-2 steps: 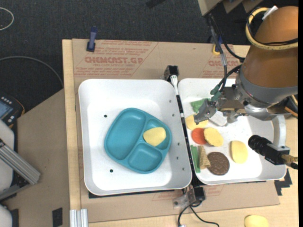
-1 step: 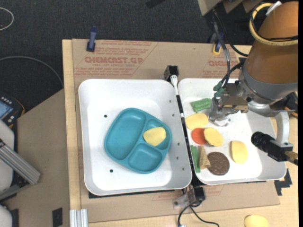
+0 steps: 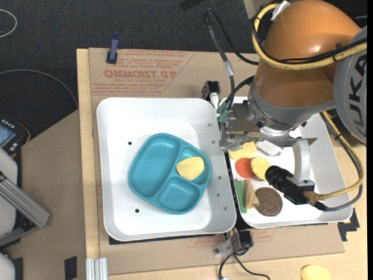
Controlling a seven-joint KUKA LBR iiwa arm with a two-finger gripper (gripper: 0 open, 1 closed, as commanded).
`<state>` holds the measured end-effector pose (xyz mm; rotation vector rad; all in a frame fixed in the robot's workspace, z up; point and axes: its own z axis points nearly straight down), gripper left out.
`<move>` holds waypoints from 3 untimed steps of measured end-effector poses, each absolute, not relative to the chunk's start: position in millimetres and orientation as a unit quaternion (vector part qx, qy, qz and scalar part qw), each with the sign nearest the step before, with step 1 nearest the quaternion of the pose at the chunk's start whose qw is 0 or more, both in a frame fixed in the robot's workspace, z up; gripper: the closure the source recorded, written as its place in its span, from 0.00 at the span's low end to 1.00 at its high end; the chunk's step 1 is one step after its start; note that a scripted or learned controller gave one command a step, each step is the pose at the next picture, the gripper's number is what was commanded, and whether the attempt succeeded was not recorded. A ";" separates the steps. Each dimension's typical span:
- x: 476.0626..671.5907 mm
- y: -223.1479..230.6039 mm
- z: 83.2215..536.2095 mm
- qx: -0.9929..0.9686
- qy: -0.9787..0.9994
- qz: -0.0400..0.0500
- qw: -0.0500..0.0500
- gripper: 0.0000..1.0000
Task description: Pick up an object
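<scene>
Over the right bin [image 3: 335, 156] the pincer [image 3: 247, 134] hangs, its state impossible to tell; food pieces [image 3: 252, 167] lie just below and toward the camera, a short drop away.

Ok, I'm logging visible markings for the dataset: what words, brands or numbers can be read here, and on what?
"CHEMCAST G P": large red print on the brown board behind the bins.
Smaller red lines above and below it on the same board: too small to read.
"UK": dark letters on the grey arm at the right edge, cut off by the frame.
</scene>
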<state>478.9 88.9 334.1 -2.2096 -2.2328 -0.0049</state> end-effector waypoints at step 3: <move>479.1 24.9 337.0 -0.705 -0.709 0.001 0.002 1.00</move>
